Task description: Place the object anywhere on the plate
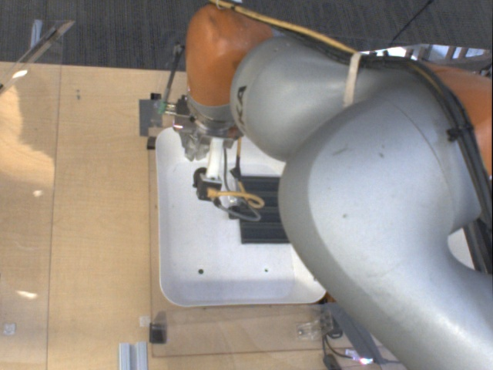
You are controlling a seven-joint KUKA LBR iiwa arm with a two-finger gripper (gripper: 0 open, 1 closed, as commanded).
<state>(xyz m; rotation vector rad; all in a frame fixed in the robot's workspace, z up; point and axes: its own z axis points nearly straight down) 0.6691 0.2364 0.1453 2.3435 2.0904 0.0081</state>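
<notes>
My gripper (198, 148) hangs over the upper left part of a white bin (181, 272), close to its back wall. Just right of and below the gripper, a black ribbed rectangular thing (260, 220) lies flat on the bin floor. Its right side is hidden under my arm. I see nothing held in the gripper, and its tips are hard to make out against the white floor. The big grey arm with its orange band covers the right half of the view and whatever lies beneath it.
The wooden bench top (77, 206) stretches to the left of the bin. A small dark bracket (149, 116) sits at the bin's upper left corner, and another small dark block (158, 331) stands below its front edge.
</notes>
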